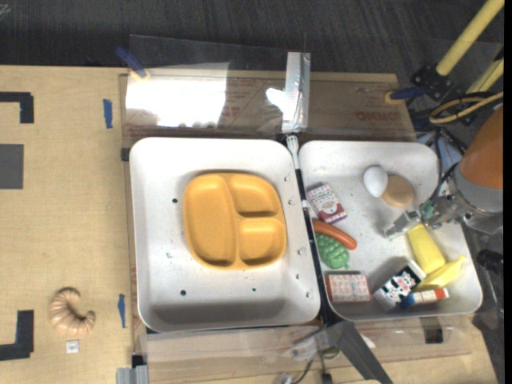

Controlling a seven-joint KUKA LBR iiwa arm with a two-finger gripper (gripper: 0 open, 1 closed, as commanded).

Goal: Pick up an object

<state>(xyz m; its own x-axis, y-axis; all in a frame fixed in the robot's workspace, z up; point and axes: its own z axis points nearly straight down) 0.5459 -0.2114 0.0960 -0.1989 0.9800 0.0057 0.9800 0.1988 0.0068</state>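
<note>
Gripper (402,224): I log it low over the right bin (352,154), at the right of the frame, beside the top end of the yellow block (425,247). Its metal fingers point left; whether they are apart or together I cannot tell at this size, and I see nothing between them.

Arm (485,174): enters from the right edge, orange band showing above the wrist.

Right bin, contents as I read them:
- white egg (374,180), upper middle, touching the brown ball (398,190) on its right
- small printed packet (326,202), near the left wall
- orange carrot (334,234), lying aslant just below the packet
- green toy (334,252), touching the carrot's underside
- pink box (347,286), at the lower left of the bin
- yellow block, tilted, right of centre, just below the fingers
- banana (445,274), possibly, below the block; its shape is unclear
- black-and-white toy (398,287), lower right
- marker (422,296), white with a red tip, along the lower wall

Left bin (152,214): holds a yellow tray (234,218) with three compartments, near its centre.

Bench (56,214): tan board at the left of the frame, bearing a croissant (72,311) at the lower left, well apart from both bins.
</note>
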